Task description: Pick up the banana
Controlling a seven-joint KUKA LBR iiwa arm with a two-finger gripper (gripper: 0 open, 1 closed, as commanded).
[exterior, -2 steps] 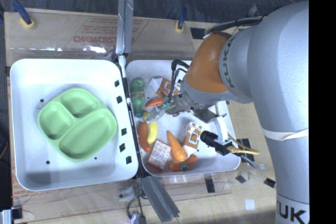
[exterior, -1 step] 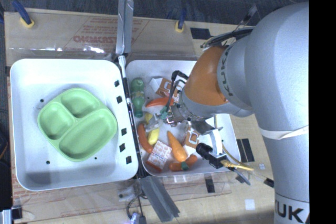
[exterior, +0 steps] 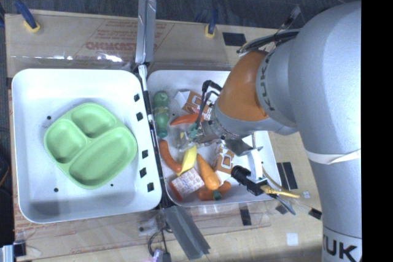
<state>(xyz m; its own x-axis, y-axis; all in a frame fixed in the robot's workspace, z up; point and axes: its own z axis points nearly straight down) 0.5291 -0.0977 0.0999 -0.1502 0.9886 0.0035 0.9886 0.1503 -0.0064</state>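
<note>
Dark carpet surrounds a cardboard-topped bench on which two shallow white bins sit side by side. On the camera's left, the left bin holds a green divided plate. The right bin is crowded with toy food, and the arm reaches into it from the camera's right, its orange band just above the clutter.

The banana lies near the middle of the right bin, a short yellow piece tilted on end, touching an orange carrot on one side and another orange piece on the other, with a small printed box just below it. A green bottle lies toward the bin's left wall.

The gripper hangs just above the banana's upper end, amid the packed items. Whether its pincer is apart or together cannot be told from this slanted view; the tips are lost in the clutter, and nothing is visibly held between them.

This looks like the approach or descent step, with the grasp not yet confirmed. The next move calls for settling squarely over the banana, closing across its narrow width without catching the neighbouring carrot, then lifting straight up.
</note>
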